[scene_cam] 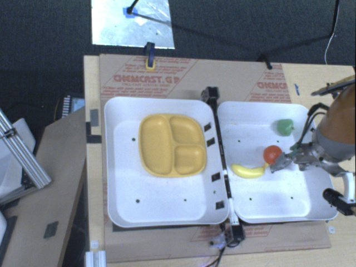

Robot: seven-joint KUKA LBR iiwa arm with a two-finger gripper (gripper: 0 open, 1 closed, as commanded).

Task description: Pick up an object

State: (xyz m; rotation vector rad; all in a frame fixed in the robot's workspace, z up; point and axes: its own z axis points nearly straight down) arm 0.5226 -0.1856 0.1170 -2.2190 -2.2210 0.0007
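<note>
The worktop (183, 74) carries two shallow white bins side by side, seen from above at a slant. The left bin (119, 199) holds a yellow divided tray (171, 145) with three compartments, lying flat near the bin's middle. The right bin (267, 204) holds three small things: a green object (285, 127) toward the far right corner, a red ball-like object (271, 153) near the middle, and a yellow banana (247, 171) lying flat just in front of and to the left of the red one, close to the divider between the bins. The red object and the banana lie very near each other; whether they touch cannot be made out. The arm (339, 129) reaches in from the right edge, its orange band visible above the wrist, and the gripper (281, 163) sits low over the right bin, its tip just beside the red object on that object's right. Whether the fingers are spread or closed cannot be told at this size, and nothing can be seen between them. The green object lies apart from the gripper, farther back in the bin.
</note>
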